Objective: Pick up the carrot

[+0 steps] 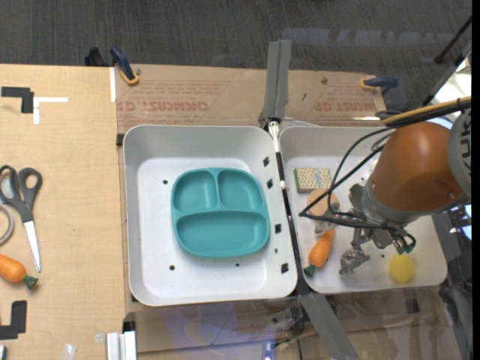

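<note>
my arm (457, 145) is grey, with a broad, rounded orange band (416, 169) above the wrist. thin black cables (341, 172) loop off it. my gripper (352, 262) is bare grey metal, small and knuckled.

The arm (420, 171) hides part of the right bin (427, 280); a pale thing (320, 203) shows only partly.

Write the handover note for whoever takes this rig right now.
Pincer: low in the right bin, nothing between its fingers; open or shut unclear.
Carrot: on the right bin's floor near its left wall, just left of the pincer, apart from it.
Also in that bin: yellow fruit, patterned sponge.
Teal plate sits in the left bin.
Done: nothing lifted.
Left: grasp and raise the carrot.
</note>
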Controlling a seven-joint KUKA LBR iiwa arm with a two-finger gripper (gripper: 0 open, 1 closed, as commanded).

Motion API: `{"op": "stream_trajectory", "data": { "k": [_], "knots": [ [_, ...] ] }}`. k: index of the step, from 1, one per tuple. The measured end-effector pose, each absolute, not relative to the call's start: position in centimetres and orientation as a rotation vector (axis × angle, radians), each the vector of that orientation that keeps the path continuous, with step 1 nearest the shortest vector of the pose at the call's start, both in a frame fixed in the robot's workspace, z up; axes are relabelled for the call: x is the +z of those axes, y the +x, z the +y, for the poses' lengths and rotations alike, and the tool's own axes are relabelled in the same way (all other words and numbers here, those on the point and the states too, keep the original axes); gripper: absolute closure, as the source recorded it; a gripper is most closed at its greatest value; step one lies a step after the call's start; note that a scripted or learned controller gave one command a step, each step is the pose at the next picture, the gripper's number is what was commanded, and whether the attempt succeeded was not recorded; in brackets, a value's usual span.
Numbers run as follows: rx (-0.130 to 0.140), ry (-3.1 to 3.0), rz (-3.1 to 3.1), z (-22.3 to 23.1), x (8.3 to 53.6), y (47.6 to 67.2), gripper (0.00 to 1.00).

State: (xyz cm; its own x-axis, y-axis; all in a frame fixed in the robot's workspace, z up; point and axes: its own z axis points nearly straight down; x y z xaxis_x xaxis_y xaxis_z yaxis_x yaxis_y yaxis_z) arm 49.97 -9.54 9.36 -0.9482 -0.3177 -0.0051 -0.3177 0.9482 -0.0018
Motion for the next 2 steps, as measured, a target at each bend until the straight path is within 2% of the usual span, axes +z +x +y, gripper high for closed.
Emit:
{"op": "stream_trajectory", "data": {
  "k": [1, 2],
  "knots": [
    [-0.002, -0.666, 3.067, -9.38, 9.29, 49.11, 0.0],
    [0.0, -0.405, 3.112, -10.14, 9.24, 48.75, 0.0]
  ]
}}
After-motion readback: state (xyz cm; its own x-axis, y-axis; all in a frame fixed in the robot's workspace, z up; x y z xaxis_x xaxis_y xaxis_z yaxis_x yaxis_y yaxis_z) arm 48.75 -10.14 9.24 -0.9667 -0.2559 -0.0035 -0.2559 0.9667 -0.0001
